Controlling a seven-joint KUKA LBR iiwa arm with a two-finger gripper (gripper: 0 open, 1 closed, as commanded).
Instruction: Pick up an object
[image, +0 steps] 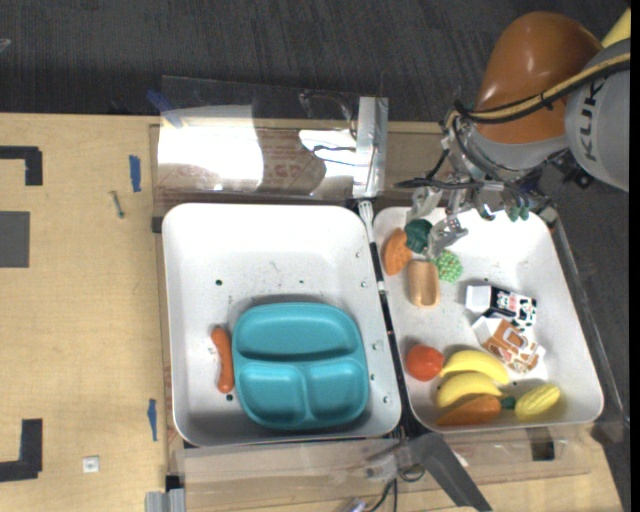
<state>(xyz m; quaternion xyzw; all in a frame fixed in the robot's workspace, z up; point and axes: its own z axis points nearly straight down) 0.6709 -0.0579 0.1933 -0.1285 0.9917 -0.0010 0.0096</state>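
Two white bins: left (190, 240) holds teal tray (298, 365), right (560, 260) toy food.

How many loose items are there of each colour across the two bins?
Teal: 1, the divided tray
Orange or red: 4, sausage, carrot, tomato, piece under the bananas
Yellow: 2, bananas, lemon
Green: 2
Tan: 1
Printed cartons: 2
Total: 12
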